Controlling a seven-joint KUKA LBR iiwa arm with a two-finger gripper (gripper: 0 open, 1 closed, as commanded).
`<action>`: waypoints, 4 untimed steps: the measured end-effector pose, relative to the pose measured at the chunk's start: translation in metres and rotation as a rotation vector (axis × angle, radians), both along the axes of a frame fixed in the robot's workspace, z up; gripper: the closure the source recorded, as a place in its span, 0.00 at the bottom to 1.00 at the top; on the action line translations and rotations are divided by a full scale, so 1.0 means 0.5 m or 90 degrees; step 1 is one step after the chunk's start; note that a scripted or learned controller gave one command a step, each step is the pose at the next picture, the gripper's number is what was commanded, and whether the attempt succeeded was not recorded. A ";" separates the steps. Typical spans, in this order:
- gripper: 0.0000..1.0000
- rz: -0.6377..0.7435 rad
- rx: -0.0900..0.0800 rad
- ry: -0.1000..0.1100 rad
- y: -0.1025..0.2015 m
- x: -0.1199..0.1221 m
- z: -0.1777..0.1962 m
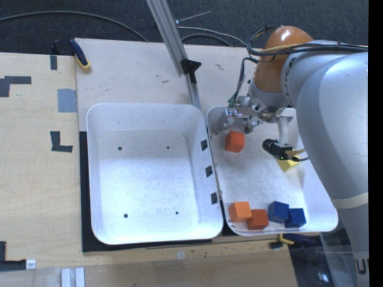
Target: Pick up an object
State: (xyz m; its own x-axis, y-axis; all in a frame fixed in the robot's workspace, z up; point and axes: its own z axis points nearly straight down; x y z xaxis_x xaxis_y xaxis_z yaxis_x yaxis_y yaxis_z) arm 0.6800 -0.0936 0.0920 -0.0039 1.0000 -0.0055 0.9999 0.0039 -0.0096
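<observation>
We see two white bins side by side on the bench. The arm [335, 118] comes in from the right of the frame and bends over the right bin [254, 178]. Its gripper [238, 123] hangs over the upper left part of that bin, close to the wall between the bins. A red block [234, 142] is right under the gripper and looks like it touches it. We cannot tell if the jaws are spread or pressed together, or if they pinch the red block.

Four more blocks lie in a row along the bottom edge of the right bin. From left to right they are an orange block [240, 210], a brown block [258, 219], a blue block [278, 211] and a darker blue block [295, 218]. They touch each other.

The left bin [96, 160] takes up the middle of the frame
</observation>
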 end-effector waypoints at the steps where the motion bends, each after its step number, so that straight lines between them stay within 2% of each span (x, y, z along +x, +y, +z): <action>1: 0.00 -0.002 0.003 -0.003 -0.009 -0.087 -0.001; 2: 1.00 -0.001 0.004 -0.004 -0.006 -0.085 0.018; 3: 1.00 -0.003 0.002 -0.007 -0.070 -0.087 0.104; 4: 1.00 0.004 0.006 -0.008 0.101 -0.100 0.206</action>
State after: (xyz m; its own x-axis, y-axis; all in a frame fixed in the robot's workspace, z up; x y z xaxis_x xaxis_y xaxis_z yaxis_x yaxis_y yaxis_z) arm 0.6298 -0.0429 0.1947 -0.0097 0.9999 0.0036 0.9999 0.0097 0.0030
